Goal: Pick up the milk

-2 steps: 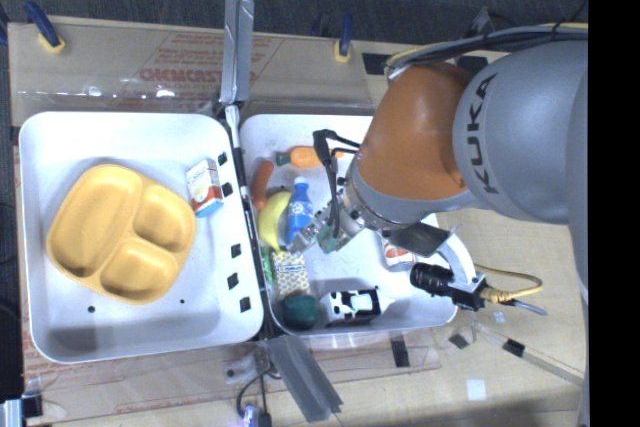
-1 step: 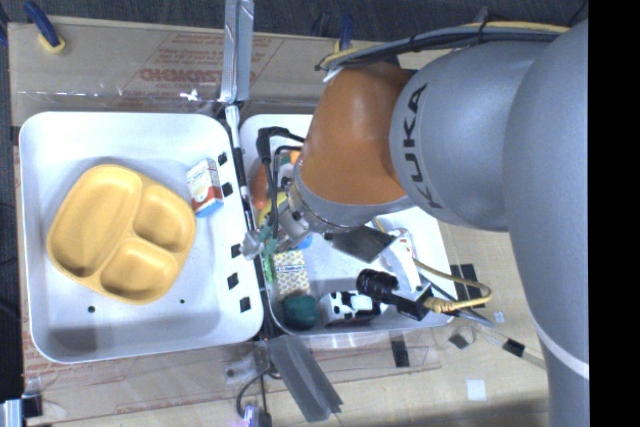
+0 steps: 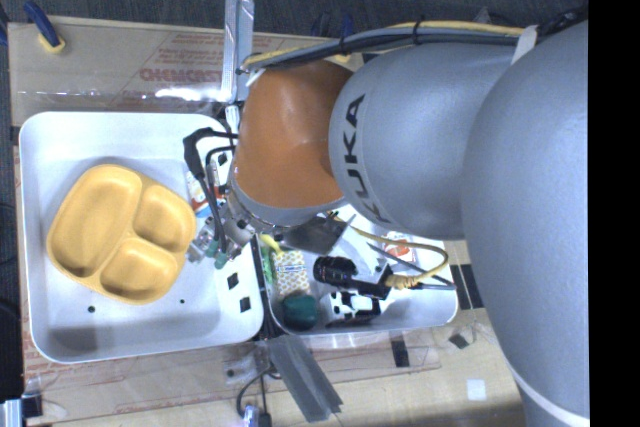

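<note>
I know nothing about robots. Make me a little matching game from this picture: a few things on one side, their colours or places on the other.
Things:
1. tray
2. band
3. ball
4. clamp

Descriptions:
A. orange, on the arm
B. yellow, in the left bin
C. blue, at the bench's top left corner
D. dark green, in the right bin

Pairs: 1-B, 2-A, 3-D, 4-C

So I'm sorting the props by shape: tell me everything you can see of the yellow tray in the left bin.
The yellow tray is a glossy moulded dish, plastic by its look, with rounded corners and three shallow compartments: one large at its upper left, two smaller toward the right and bottom. It lies flat, open side up, turned at an angle on the floor of the left bin, filling much of that bin's left and middle. Nothing lies in its compartments. Its right edge is close beside the hand and some small items; contact there cannot be told.
</note>
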`<state>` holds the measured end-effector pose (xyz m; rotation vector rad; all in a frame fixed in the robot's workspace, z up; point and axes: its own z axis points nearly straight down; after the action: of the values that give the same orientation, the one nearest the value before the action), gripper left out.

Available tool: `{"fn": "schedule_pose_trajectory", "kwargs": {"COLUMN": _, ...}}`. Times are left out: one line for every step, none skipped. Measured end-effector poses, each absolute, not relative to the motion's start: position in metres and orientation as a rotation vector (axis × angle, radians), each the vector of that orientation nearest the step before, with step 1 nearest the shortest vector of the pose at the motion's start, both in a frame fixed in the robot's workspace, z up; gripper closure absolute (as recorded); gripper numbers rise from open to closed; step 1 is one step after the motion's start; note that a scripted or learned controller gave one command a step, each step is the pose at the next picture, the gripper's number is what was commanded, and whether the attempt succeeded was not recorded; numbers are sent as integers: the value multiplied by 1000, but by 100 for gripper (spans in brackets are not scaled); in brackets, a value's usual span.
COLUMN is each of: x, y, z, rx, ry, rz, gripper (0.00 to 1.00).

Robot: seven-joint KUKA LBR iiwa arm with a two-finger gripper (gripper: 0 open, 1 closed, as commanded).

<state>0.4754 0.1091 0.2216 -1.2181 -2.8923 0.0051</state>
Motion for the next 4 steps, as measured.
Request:
{"fn": "schedule_pose_trajectory", "kwargs": {"x": 476, "y": 79, "z": 190, "rx": -454, "ry": -3103, "rz": 3, "gripper": 100}}
{"fn": "schedule_pose_trajectory", "kwargs": {"x": 475, "y": 172, "z": 209, "rx": -520, "ry": -3094, "rz": 4, "gripper": 100}}
{"fn": "schedule_pose_trajectory", "kwargs": {"x": 476, "y": 98, "z": 197, "rx": -100, "ry": -3136, "rz": 2, "gripper": 100}}
{"fn": "schedule_pose_trajectory", "kwargs": {"x": 477, "y": 99, "z": 206, "rx": -92, "ry": -3135, "rz": 3, "gripper": 100}}
